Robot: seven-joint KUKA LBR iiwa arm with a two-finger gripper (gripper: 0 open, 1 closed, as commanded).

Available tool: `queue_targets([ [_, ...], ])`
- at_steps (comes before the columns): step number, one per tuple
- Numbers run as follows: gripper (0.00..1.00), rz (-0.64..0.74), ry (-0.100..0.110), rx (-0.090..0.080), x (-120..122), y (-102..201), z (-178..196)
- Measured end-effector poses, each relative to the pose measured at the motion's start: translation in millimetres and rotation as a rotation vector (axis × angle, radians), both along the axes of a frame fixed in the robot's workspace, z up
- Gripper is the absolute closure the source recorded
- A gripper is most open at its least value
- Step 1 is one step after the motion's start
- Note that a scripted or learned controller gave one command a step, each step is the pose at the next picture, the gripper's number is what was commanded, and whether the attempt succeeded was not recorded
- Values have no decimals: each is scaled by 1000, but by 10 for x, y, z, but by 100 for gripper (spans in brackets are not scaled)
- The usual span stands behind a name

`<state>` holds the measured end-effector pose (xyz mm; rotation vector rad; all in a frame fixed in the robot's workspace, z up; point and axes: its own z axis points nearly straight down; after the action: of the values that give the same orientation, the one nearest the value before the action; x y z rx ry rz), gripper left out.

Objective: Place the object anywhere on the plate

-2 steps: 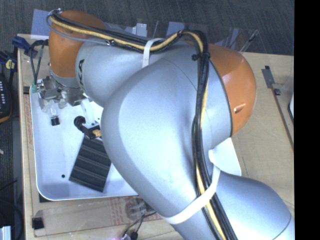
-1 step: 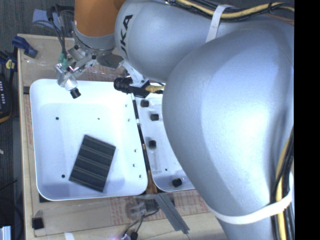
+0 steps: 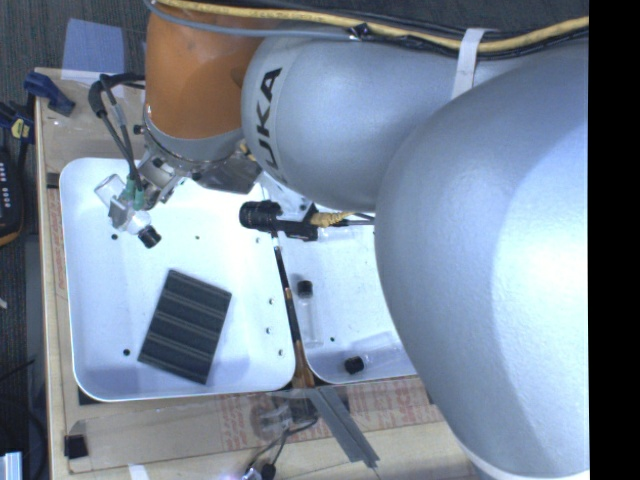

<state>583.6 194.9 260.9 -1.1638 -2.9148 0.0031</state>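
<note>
A dark ribbed plate (image 3: 186,325) lies flat in the lower part of the left bin (image 3: 85,268). Farther up, at that bin's upper left, the tool (image 3: 128,206) hovers; whether it is spread or pinching anything, I cannot tell.

The grey arm (image 3: 400,148) bears black letters "UKA", part of a brand name, on its casing
</note>
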Motion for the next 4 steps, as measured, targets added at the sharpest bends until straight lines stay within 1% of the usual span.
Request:
queue_targets([
  [1,100,7,3,-1,-523,-351,-1163],
  [2,100,-638,3,-5,-1079,-742,-1171],
  [3,100,-829,2,-4,-1093,184,-839],
  [4,100,-704,-1,-1,-863,-276,61],
])
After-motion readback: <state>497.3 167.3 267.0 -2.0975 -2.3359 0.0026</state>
